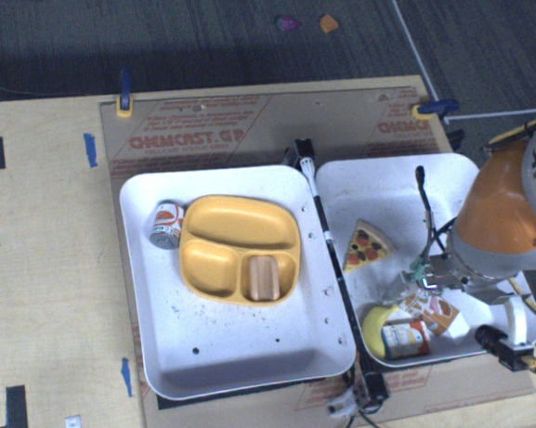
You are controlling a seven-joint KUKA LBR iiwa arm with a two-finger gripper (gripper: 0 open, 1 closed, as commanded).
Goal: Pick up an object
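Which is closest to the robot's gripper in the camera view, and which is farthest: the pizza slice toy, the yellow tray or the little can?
From the gripper, in the right bin:
1. Pizza slice toy, same bin, up and to the left.
2. Yellow tray, middle of the left bin.
3. Little can, left bin's far left, beside the tray.

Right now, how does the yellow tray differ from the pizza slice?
The yellow tray lies in the left bin; the pizza slice lies in the right bin. The tray is far bigger, rounded, with compartments; the slice is a small wedge with red spots. Both are yellowish.
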